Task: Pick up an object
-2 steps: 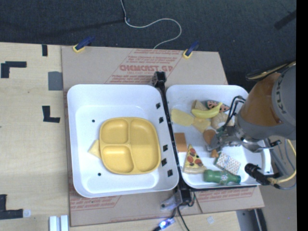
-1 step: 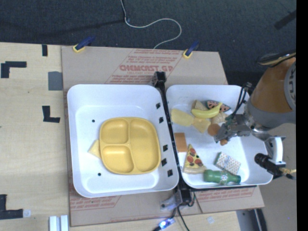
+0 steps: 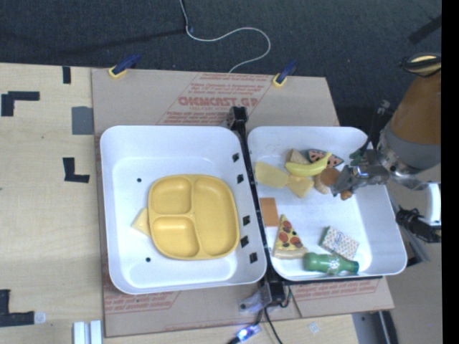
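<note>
The toy banana point(image 3: 307, 167) lies in the upper part of the right bin point(image 3: 373, 217), its long axis running roughly left-right, resting on pale yellow cheese-like pieces point(image 3: 283, 179). The gripper point(image 3: 349, 181) sits just to the banana's right, low over a small brown item point(image 3: 326, 180). I cannot tell how wide it stands or whether it grips anything.

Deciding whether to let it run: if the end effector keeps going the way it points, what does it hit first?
Probably the brown piece just left of the end effector, with the banana beyond; depth is unclear.
</note>
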`<state>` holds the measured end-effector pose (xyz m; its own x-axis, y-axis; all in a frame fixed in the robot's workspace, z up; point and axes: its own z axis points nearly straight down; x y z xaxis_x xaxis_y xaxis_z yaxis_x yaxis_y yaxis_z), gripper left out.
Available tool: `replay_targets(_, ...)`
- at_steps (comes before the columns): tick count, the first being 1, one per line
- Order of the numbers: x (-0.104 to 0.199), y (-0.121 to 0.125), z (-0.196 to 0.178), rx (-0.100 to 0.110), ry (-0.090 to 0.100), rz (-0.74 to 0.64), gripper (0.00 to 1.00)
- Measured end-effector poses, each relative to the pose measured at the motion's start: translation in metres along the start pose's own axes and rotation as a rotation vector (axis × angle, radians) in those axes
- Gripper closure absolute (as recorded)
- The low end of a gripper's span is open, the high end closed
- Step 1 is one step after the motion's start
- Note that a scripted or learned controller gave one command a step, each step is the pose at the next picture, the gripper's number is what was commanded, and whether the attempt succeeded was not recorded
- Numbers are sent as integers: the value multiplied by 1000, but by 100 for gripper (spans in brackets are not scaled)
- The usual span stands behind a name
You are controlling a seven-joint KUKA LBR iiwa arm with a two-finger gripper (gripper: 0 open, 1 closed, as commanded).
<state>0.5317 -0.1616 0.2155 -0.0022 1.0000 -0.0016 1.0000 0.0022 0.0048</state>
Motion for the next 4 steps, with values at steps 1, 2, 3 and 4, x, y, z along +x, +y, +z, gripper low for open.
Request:
replay_targets(1,1,0,-9,6,2,1,100)
replay_targets(2,46,33,-17,5,2,-4,100)
replay_targets(3,87,61,-10,6,3,-4,100)
replay_targets(4,104,94,-18,4,2,-2,100)
